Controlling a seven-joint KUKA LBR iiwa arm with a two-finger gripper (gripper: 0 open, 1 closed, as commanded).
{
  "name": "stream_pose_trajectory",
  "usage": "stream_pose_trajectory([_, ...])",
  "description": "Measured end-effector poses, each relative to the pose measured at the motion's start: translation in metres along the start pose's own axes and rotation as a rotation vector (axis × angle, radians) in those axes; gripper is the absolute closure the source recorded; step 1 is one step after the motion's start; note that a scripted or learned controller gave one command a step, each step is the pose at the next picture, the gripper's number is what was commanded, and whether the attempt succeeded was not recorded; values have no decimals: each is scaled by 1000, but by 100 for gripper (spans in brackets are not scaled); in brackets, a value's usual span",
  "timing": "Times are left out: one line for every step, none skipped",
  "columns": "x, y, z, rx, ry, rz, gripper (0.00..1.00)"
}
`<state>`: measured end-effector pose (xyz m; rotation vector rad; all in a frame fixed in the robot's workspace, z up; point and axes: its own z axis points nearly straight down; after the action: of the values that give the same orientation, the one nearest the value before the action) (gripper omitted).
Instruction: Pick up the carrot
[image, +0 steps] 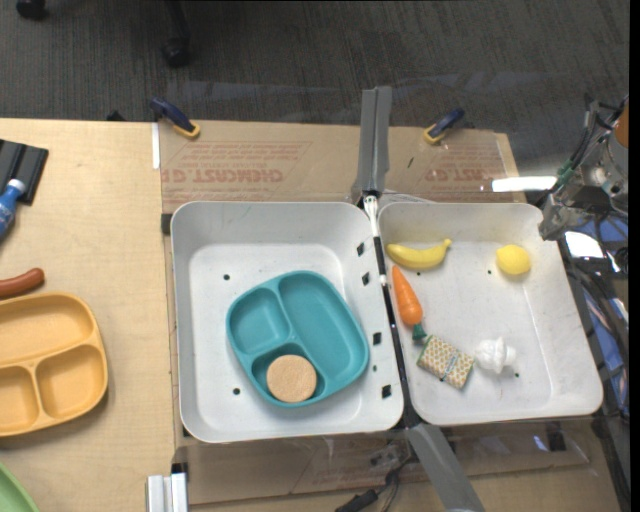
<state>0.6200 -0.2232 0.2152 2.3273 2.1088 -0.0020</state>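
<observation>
The carrot (405, 297) lies in the right bin (560, 400), hard against that bin's left wall, its orange body running roughly up and down the camera view with the green top at the lower end. Just above it, near the far wall, a yellow banana (419, 253) lies crosswise. A lemon (513, 260) sits well to the right of the banana. Just below the carrot's green end rests a tan cracker-like square (446, 361) with a speckled face, and touching its right side is a small white crumpled object (494, 354).

The left bin (195, 330) holds a teal divided plate (296, 340), tilted in the frame, with a round tan biscuit (291, 379) in its lower compartment.

Behind both bins a flat sheet of cardboard (250, 165) lies on the table (80, 200). Red printing on it, seen upside down, appears to read "CHEMCOST"; the smaller lines under it are too faint to read. Two blue-handled clamps (175, 117) pin the cardboard's far edge.

On the table at left sit an orange divided tray (45, 365) and, above it, a brown sausage (20, 282).

The arm's end (590, 185) shows at the right edge, above the far right corner of the right bin and well apart from the carrot. I cannot tell how the claw stands there.
</observation>
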Motion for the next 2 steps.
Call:
stream_pose_trajectory([12,21,0,-3,-1,-390,100])
stream_pose_trajectory([5,39,3,-4,-2,-724,100])
